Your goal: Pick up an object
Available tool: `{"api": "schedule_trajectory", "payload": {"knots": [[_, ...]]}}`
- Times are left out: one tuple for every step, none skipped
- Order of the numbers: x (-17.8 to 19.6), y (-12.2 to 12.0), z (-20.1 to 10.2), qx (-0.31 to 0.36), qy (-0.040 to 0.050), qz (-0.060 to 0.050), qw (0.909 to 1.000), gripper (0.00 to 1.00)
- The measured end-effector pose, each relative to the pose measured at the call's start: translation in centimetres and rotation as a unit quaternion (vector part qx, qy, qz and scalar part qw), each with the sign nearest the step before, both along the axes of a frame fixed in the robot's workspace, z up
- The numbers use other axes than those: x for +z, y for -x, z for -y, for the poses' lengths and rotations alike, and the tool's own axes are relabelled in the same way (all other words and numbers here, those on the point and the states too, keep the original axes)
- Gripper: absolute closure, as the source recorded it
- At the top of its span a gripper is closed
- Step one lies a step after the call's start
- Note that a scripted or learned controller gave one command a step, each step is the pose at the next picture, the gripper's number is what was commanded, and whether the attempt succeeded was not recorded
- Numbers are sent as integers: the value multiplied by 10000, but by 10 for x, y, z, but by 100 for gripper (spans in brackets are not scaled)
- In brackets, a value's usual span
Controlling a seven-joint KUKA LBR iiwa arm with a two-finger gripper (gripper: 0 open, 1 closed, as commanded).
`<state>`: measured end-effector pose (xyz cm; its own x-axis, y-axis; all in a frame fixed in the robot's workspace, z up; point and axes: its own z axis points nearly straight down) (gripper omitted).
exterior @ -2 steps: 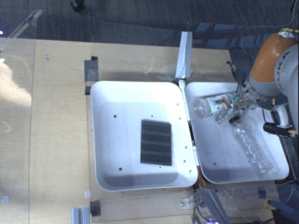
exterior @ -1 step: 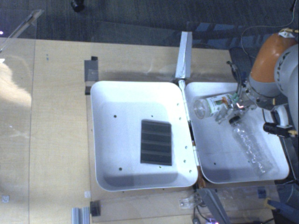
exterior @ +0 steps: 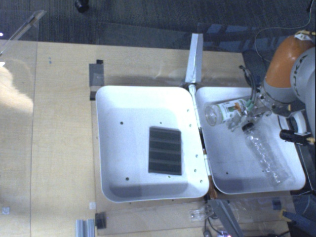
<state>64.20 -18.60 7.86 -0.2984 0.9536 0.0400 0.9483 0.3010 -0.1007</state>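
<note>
Clear bottle (exterior: 265,155) barely shows in right bin (exterior: 232,179); jaws' (exterior: 245,118) state unclear.

white bins (exterior: 113,147); black ribbed pad (exterior: 165,150)

One fixed camera looks down at a slant on my worktop (exterior: 54,132) from well above, taking in both white bins (exterior: 113,147). My pincer (exterior: 247,113) sits toward its right, my arm (exterior: 291,73) entering from that edge.
</note>
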Motion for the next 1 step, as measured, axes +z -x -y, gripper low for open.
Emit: {"api": "schedule_trajectory", "payload": {"knots": [[-1, -1, 3, -110, -35, -9, 9999, 0]]}}
